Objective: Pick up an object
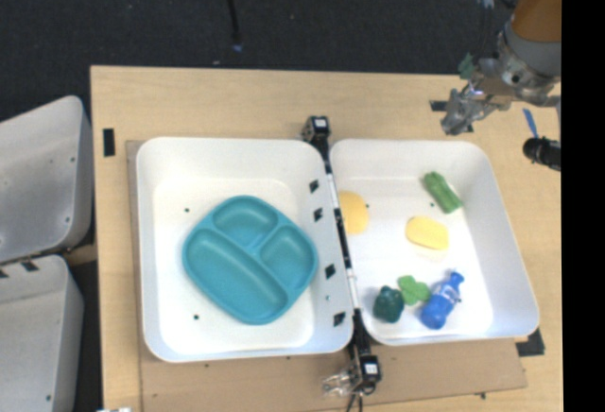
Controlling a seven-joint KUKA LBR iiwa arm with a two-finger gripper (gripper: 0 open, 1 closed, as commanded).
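The right bin [492, 183] holds several small objects: a green block [440, 192] at the back, a yellow lump [426, 232] in the middle, a yellow piece [352, 212] against the left wall, and a dark green item [388, 304], a light green piece [412, 288] and a blue bottle [440, 300] at the front. My gripper [460, 111] hangs above the bench just behind the right bin's back rim, with nothing visible in it. The arm's orange band [537, 8] rises at the upper right.
The left bin [156, 212] holds a teal divided plate [249, 257]. Black clips [316, 128] join the two bins along the middle. White panels [38, 183] lie off the bench's left edge.
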